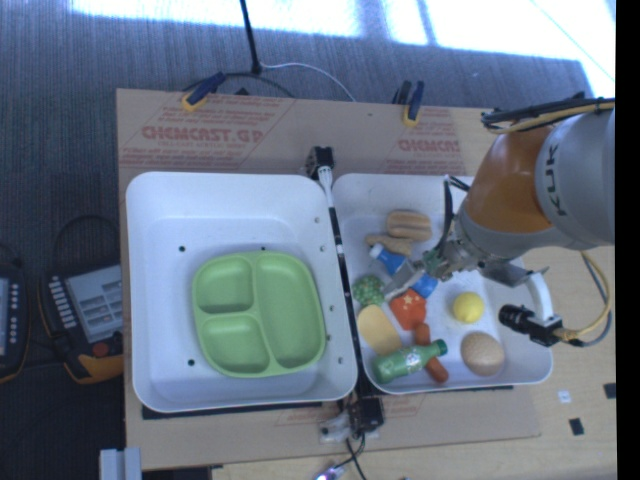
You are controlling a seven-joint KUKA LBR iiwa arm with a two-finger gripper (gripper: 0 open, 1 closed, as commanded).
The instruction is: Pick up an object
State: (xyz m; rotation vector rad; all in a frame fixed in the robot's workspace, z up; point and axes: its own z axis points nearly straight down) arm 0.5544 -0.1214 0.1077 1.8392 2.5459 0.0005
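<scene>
1. Camera view: we look down at a slant on a brown bench (200,133) bearing two shallow white bins side by side, the left bin (160,208) and the right bin (520,373).
2. In the left bin we see a green divided plate (258,311) with three compartments, lying flat near the bin's middle.
3. The right bin holds a heap of toy food. We make out a bread roll (409,224) near the far wall, a green broccoli piece (367,289) by the left wall, and a pale yellow wedge (377,328) just below it.
4. A red tomato-like piece (407,310) sits near the middle, a yellow ball (467,307) lies to its right, and a tan egg (482,352) rests near the front right corner.
5. A green bottle (408,361) lies on its side along the front wall, with a small orange-red piece (437,371) touching its neck end.
6. The arm (545,183) reaches in from the right, its orange band above the wrist.
7. The gripper (428,268) is low over the middle of the right bin, just above the red piece and beside some blue and white bits (392,261).
8. We cannot tell how far apart its tips stand, nor whether anything sits between them.
</scene>
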